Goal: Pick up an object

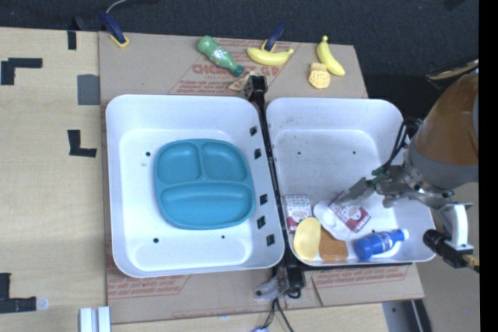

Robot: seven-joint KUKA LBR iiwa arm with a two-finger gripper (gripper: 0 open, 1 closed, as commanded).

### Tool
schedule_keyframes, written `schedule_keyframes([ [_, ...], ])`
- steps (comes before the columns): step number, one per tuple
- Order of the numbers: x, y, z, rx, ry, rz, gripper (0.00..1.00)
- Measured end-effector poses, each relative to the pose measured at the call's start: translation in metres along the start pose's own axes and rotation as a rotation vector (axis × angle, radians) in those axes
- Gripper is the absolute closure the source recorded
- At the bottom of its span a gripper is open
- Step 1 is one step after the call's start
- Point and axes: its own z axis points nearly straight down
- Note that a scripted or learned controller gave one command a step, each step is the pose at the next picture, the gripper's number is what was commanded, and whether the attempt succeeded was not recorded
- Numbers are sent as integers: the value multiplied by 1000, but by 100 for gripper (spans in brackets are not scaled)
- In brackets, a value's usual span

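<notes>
Your pickable things sit bunched along the near edge of the right bin [389,117], toward its near-left corner: a small red-and-white packet [350,215] lying on a white piece [328,220], a yellow oval piece [306,239] touching an orange-brown piece [333,248] at the rim, a flat printed sachet [297,207] just beside the dividing wall, and a blue bottle [380,242] lying on its side nearer the right-hand end of that edge. The gripper [359,189] hangs just above the red-and-white packet, coming in from the bin's right edge; you can see one dark finger slanting down toward the pile, but whether the jaws are spread or closed cannot be made out from here, and nothing is visibly caught between them. Treat the packet as the likely target, since it is the nearest thing under the tool. It looks thin and tilted on the white piece, so it may slide rather than seat; come straight down over its middle and close slowly. If you would rather have a firmer body, the blue bottle stands a little apart from the rest (grip it across its width, not its length). The left bin [124,120] holds a blue divided plate [205,183]; leave that alone.
</notes>
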Motion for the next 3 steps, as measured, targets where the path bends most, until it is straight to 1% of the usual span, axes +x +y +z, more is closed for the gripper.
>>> schedule_keyframes([
  [1,36,4,56,-15,-6,1,0],
  [2,35,5,45,-19,-8,2,100],
  [3,35,4,46,-15,-7,2,0],
])
